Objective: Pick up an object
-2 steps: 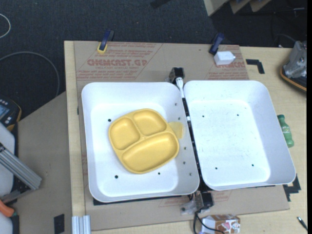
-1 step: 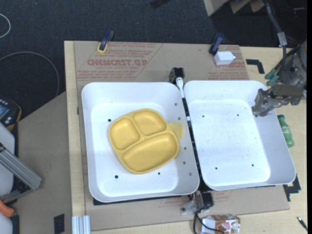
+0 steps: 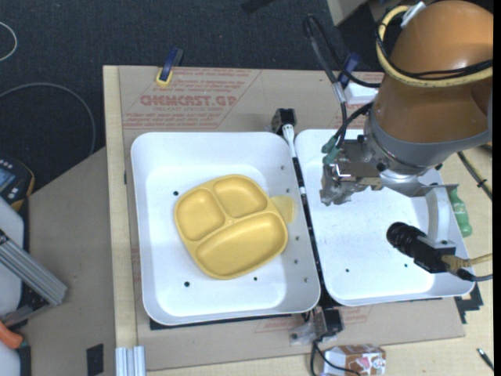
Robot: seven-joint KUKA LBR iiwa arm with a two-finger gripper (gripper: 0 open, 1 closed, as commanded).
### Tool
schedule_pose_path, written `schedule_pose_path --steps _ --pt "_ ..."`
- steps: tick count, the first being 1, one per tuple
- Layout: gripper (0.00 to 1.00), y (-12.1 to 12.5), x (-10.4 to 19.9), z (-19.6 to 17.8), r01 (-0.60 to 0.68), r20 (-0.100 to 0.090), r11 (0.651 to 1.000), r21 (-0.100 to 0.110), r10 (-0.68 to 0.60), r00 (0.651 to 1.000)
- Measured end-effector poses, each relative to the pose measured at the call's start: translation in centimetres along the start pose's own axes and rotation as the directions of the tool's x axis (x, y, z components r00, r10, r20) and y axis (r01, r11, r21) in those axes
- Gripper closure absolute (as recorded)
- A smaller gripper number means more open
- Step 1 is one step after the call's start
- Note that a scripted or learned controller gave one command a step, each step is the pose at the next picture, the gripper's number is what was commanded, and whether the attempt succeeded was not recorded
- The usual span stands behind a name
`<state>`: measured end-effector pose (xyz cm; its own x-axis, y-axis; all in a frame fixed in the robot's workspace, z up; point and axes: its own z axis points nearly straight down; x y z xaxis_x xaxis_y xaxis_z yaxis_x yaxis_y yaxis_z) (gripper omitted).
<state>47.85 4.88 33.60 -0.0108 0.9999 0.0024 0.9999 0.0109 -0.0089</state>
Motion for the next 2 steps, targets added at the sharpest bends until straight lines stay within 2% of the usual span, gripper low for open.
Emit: schedule_pose_path --steps 1,2 --pt "1.0 0.1 0.8 -2.9 -0.009 0.002 1.0 -0.012 0.009 1.0" --pt "1.0 0.1 6.2 -7.6 -0.004 0.0 1.0 -0.016 0.004 1.0"
